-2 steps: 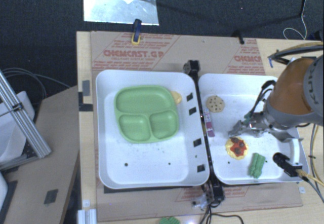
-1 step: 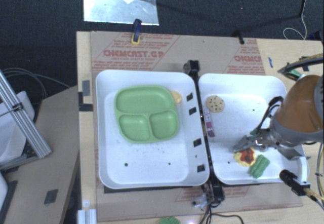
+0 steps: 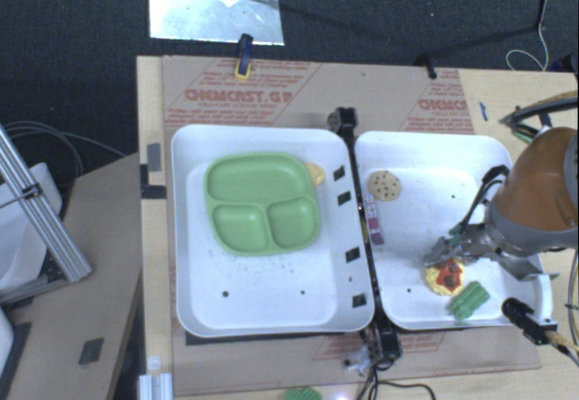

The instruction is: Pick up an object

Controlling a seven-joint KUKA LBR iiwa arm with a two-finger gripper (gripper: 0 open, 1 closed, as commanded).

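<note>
Two white bins sit side by side on the counter [image 3: 298, 90], meeting at a dark centre divider. The left bin [image 3: 194, 299] holds a green tray [image 3: 262, 204] with three compartments, set toward its upper half; a strip of bare white floor runs below the tray and along the bin's left wall. A small yellow piece [image 3: 314, 174] pokes out at the tray's upper right corner, near the divider.

The right bin [image 3: 425, 158] has more free floor: its upper middle and centre are bare, with a cookie [image 3: 384, 185] near the upper left and a thin purple strip [image 3: 374, 224] lying along the divider wall. Down in the lower right corner the things crowd together (a pizza slice [image 3: 445, 278] and a green toy [image 3: 469, 300] just beside it, close to the bin's lower rim).

Red print on the cardboard under the bins reads "CHEMCAST GP", once above the left bin and partly again above the right.

The arm [image 3: 543, 190] comes in from the right, over the right bin's right side. Its jaws [image 3: 446, 252] sit low, just above the pizza slice's upper edge and seemingly touching it; whether they are spread or closed cannot be told, and nothing is seen gripped between them.
</note>
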